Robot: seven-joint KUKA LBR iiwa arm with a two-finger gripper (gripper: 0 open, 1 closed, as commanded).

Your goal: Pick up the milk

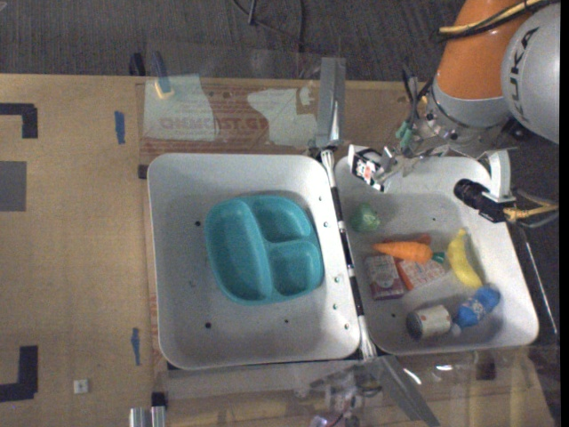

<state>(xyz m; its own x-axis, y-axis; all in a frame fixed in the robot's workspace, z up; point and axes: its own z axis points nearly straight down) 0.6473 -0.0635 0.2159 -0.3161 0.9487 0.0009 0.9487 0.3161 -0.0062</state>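
Milk: I take the small white carton with black patches and a red spot (pixel 364 165) to be the milk. It is blurred, so that is a judgement.
Where: it sits at the 11 o'clock corner of the right-hand shallow white bin (pixel 524 314), over the rim next to the divider.
Gripper: the grey two-finger gripper (pixel 386 169) has its tip right against the carton's 3 o'clock side. I cannot tell whether it is apart, together or clamped on the carton, nor whether the carton rests on the rim or hangs clear of it.
Handling: it is probably a light toy carton with stiff, flat, smooth faces. It should not crush easily, but it could slip or twist out of a corner pinch.
Where to hold: I would grip across the two broad faces at mid-height, square to them.
Axis: its long axis seems to run from about 11 to 5 o'clock, slightly tilted. I cannot make out which end is the top.
Neighbours: a small green round item (pixel 365 218) lies near at 6 o'clock. The orange carrot (pixel 407 250) and yellow banana (pixel 461 258) lie well apart from the carton.
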